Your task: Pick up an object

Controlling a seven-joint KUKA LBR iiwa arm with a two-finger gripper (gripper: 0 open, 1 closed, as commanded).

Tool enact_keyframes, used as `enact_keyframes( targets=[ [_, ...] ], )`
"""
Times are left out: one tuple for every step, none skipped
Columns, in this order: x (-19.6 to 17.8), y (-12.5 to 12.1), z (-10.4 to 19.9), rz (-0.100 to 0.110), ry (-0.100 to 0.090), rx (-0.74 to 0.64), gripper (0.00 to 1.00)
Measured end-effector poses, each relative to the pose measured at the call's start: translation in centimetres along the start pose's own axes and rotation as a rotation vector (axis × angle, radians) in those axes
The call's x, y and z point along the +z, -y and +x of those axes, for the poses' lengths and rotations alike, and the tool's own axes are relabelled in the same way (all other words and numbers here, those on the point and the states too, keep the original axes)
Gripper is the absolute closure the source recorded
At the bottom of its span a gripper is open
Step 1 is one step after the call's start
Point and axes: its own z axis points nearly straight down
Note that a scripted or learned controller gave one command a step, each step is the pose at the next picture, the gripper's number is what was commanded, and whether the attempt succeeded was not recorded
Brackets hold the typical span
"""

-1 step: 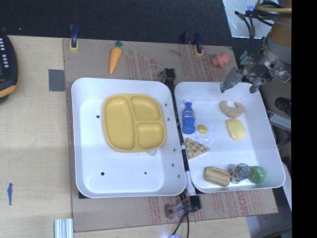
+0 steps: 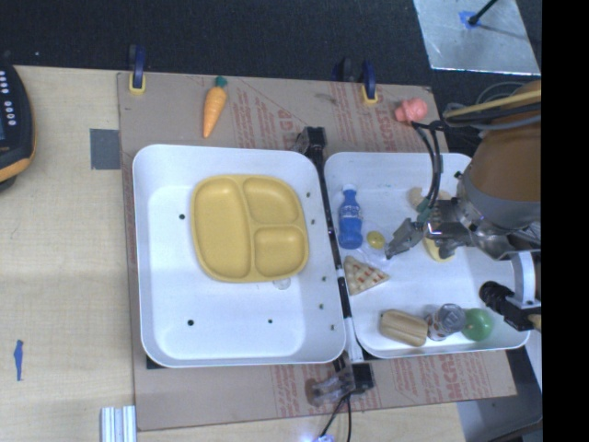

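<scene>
The right bin (image 2: 405, 168) holds a blue bottle (image 2: 350, 219) lying near its left wall, a small yellow ball (image 2: 375, 240), a pizza-slice toy (image 2: 363, 276), a tan wooden block (image 2: 405, 328), a clear cup-like piece (image 2: 448, 319) and a green ball (image 2: 478, 324). A yellow item (image 2: 440, 250) lies partly under the wrist. My gripper (image 2: 402, 238) hangs over the bin's middle, just right of the yellow ball, with dark fingers pointing left and down. Nothing shows between them.
The left bin (image 2: 166, 330) carries a yellow divided plate (image 2: 248, 226). A toy carrot (image 2: 213, 107) and a pink object (image 2: 411, 110) lie on the cardboard behind the bins. A black cable (image 2: 433, 159) loops over the right bin. A dark device (image 2: 11, 122) sits at far left.
</scene>
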Motion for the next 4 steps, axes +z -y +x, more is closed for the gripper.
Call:
enact_keyframes(
  targets=[
    [11.1,-1.9,-9.5,-0.010,0.006,0.006,0.00],
    [10.1,-14.7,-6.2,-0.029,0.004,-0.007,0.00],
    [10.3,-10.8,-6.7,-0.016,0.005,0.000,0.00],
    [10.4,-6.3,-9.1,-0.015,0.005,0.002,0.00]
  ],
)
